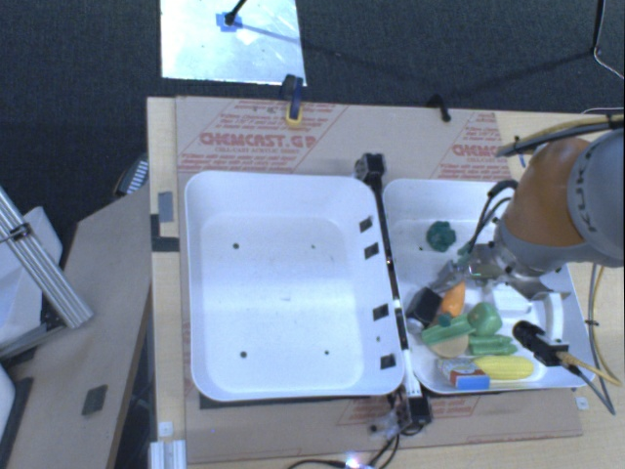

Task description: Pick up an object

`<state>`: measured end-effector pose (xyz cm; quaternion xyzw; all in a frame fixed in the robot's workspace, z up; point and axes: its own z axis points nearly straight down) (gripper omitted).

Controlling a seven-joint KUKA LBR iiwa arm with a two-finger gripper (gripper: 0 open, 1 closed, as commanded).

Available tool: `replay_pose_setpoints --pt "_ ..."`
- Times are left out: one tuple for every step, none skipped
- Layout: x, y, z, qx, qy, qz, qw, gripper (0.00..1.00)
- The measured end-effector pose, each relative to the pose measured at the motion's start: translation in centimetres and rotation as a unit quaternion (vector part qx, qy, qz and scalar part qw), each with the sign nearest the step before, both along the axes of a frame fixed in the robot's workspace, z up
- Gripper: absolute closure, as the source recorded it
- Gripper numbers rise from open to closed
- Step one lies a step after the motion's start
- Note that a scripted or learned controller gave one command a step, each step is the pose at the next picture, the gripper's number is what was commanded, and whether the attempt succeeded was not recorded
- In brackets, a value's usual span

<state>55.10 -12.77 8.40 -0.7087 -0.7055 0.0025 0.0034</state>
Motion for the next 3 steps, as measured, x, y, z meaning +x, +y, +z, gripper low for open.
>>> replay_pose_setpoints --pt "0.7 0.2 1.1 -0.0008 -0.006 0.003 1.0000 1.00" --pt "1.3 0.9 3.2 -0.0008 -0.006 0.005 1.0000 1.00" --pt "3.9 -3.3 9.4 -0.0030 -0.009 0.002 1.0000 1.00"
